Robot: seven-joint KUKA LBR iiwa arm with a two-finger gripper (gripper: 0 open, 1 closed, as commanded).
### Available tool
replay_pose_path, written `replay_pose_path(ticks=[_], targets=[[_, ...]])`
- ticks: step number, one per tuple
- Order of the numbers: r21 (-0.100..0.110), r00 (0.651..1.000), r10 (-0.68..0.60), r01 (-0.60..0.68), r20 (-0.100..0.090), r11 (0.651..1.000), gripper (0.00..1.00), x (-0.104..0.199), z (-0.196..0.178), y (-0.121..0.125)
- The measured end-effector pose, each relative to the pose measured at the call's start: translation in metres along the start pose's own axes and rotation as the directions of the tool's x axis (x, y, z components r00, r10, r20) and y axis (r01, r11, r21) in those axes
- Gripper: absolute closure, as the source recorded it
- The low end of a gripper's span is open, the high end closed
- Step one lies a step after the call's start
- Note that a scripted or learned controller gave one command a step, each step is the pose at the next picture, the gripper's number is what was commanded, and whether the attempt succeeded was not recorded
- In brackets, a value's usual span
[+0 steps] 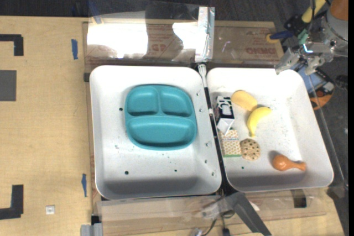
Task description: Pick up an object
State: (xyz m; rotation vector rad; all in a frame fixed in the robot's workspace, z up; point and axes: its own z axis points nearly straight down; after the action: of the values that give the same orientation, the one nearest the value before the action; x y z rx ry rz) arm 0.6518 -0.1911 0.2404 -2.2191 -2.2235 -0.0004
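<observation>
2 white bins on the worktop. Left bin (105, 168): 1 teal divided plate (160, 116). Right bin (315, 141): banana (256, 118), yellow lemon-like fruit (243, 99), cookie (249, 148), orange drumstick toy (286, 163), small packets. Jaws (301, 58) hover at the far right rim, state cannot be told. Nothing lifted; pick not yet begun.

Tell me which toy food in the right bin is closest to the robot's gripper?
The yellow lemon-shaped toy, nearest the bin's far edge, lies closest to the gripper. The banana, cookie and orange drumstick sit farther toward the front.
</observation>
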Motion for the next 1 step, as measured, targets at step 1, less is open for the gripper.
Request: replay_pose_path(ticks=[1], targets=[[-0.007,0.999,-0.044,0.044,0.003,0.999,0.0,0.0088,-0.0474,-0.0253]])
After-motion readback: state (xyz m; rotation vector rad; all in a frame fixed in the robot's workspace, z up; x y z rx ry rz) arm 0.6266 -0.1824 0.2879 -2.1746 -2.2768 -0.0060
